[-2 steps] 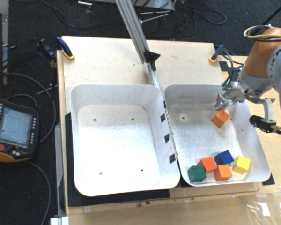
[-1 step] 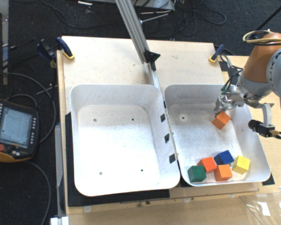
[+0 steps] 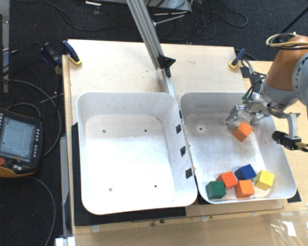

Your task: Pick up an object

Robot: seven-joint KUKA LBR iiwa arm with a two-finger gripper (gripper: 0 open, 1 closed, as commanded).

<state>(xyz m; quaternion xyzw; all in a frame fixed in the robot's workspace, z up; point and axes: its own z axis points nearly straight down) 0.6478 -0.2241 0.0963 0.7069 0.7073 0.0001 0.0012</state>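
Arm (grey, orange-banded) reaches from the right over the right bin [image 3: 192, 137], its gripper [image 3: 243, 123] clasping an orange block [image 3: 242, 131] between its fingers.

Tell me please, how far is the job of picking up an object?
Done, it seems: the gripper has an orange block between its fingers, in the right bin. In hand: that block looks lifted, though its height is hard to judge. Left: nothing obvious beyond keeping hold. Five other blocks lie at the bin's near edge.
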